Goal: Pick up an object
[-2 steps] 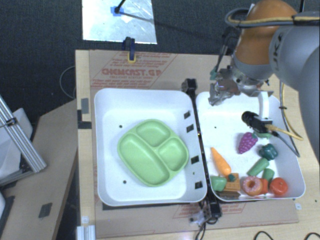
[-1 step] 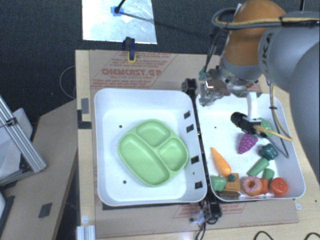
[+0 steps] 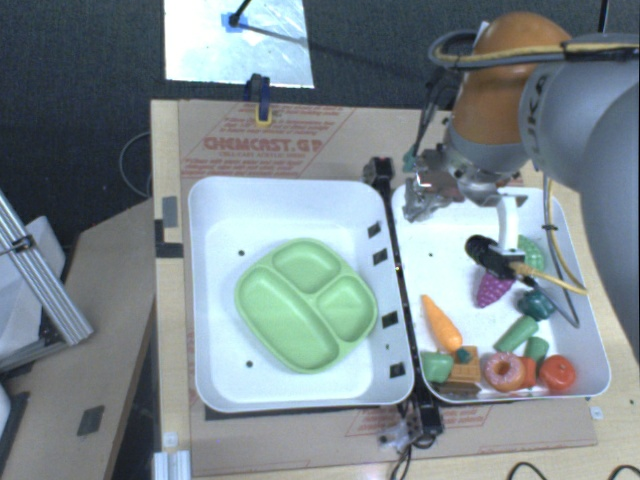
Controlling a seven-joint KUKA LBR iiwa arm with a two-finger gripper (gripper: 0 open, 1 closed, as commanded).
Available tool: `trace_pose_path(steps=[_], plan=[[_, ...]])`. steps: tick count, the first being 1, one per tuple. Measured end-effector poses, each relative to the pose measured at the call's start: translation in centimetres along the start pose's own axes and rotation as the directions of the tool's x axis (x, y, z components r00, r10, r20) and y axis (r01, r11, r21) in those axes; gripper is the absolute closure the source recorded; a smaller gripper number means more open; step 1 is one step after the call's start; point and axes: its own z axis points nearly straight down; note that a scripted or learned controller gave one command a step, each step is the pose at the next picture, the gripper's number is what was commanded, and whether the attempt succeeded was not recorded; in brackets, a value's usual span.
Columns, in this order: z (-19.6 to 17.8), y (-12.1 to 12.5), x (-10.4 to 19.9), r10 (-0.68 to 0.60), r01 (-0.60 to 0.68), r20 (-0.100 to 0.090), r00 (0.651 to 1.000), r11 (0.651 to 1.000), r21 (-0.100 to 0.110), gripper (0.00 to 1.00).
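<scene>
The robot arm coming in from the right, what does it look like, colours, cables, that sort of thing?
The arm has a smooth, rounded grey casing with a glossy orange band above the wrist. Dark cables loop beside the orange section. Below the band sits a grey metal wrist part, then the small metallic gripper. No markings are legible.

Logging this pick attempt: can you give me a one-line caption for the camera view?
Pincer poised over the right bin's far corner, toy foods heaped at its near end; green divided plate in the left bin.

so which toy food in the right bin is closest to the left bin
The carrot: orange and pointed, it lies nearest the divider, left of the grapes, donut and tomato.
</scene>
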Motion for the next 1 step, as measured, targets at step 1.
trace_pose_path(steps=[1], plan=[[-0.11, 0.25, 0.51, -0.004, 0.004, -0.001, 1.0, 1.0, -0.002, 1.0]])
